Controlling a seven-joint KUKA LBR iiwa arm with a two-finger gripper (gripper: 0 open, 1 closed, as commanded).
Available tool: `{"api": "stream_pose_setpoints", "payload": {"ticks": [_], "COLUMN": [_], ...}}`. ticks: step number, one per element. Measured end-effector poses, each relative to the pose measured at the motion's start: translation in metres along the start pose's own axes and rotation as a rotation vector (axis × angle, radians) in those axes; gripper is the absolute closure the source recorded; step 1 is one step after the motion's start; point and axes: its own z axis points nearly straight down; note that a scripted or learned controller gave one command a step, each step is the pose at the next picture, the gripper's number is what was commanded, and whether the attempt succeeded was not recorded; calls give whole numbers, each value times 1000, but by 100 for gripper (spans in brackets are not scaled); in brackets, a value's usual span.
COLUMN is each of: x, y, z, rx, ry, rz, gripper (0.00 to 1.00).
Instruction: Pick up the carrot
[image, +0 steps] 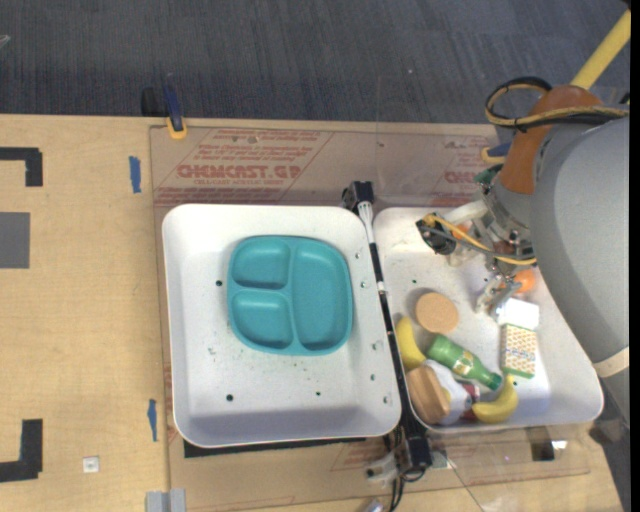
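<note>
Two white bins sit on the desk. Tool hangs low in the right bin; its state cannot be told. Carrot, partly hidden, lies just beside it. Left bin holds a teal plate.

A clear sheet is lying just behind the left bin, showing mirrored red print; the large line is seeming to read "CHEMCAST GP", the smaller lines being too small to read.
</note>
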Motion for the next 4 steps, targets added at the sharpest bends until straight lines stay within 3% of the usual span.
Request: {"api": "stream_pose_setpoints", "payload": {"ticks": [1, 2, 3, 4], "x": [-5, -10, -5, -3], "y": [12, 15, 15, 24], "z": [-1, -1, -1, -2], "rx": [-4, -22, -26, -7], "ry": [13, 27, 8, -3], "rz": [1, 4, 1, -1], "gripper": [0, 0, 0, 0]}}
